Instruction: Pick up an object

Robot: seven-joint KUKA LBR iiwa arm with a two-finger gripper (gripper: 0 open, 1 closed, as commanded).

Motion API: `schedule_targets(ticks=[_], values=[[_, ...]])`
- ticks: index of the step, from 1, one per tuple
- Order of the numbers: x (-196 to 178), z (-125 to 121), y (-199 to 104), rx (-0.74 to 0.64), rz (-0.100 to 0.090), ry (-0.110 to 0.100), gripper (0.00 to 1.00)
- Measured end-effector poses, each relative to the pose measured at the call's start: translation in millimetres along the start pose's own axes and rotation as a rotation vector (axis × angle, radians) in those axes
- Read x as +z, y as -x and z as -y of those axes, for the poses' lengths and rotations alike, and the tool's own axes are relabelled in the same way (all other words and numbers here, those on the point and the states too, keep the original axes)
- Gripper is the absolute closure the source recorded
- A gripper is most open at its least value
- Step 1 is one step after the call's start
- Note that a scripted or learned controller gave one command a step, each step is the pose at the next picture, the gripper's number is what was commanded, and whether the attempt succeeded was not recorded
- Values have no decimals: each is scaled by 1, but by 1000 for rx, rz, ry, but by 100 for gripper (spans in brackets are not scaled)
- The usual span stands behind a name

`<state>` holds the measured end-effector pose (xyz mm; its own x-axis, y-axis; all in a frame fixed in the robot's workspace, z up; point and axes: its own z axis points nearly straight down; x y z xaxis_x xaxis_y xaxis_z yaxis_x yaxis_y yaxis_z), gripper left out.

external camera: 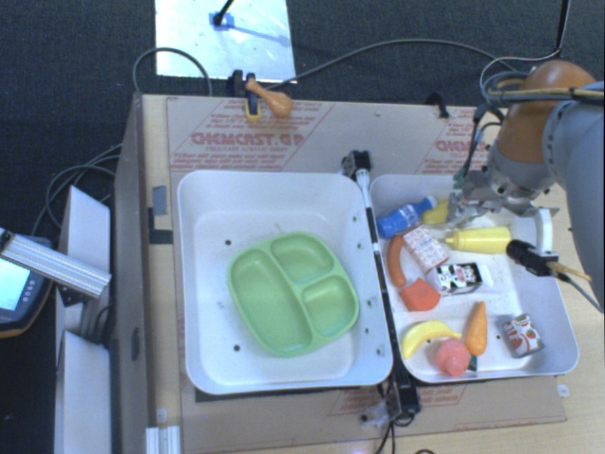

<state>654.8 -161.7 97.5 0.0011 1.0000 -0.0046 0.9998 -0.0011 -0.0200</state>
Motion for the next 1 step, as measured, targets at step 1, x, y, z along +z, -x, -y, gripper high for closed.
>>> schedule_targets(ticks=[1], values=[[0,0,0,-1,0,1,0]])
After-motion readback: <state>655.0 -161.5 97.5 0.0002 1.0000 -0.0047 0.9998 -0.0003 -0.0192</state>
